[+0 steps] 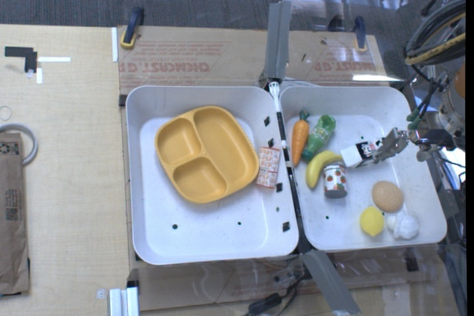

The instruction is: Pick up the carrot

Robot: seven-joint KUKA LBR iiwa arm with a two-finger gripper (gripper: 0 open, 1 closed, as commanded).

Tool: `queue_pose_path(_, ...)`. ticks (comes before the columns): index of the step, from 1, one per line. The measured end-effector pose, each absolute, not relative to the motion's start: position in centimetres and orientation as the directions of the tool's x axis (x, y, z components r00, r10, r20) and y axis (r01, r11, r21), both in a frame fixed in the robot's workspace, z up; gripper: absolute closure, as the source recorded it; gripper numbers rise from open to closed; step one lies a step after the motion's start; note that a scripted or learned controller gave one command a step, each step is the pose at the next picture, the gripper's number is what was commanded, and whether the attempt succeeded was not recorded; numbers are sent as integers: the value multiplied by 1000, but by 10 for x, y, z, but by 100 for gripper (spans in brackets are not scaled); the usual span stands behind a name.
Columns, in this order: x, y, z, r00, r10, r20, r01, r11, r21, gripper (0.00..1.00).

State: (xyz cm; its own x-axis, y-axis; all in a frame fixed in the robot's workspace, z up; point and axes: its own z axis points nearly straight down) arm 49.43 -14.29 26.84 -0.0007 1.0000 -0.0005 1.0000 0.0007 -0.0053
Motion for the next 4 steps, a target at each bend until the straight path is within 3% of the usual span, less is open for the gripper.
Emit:
queue_pose_path(1,543,-103,133,191,982,-2,982,-191,-6,0)
queue_pose_path(2,522,-71,189,361,932,-3,932,-361,-4,0)
queue_pose_path(3,485,-111,199,310,951,-3,951,-310,-6,0)
queue_pose_path(4,561,-113,104,442,897,3,897,-442,9,0)
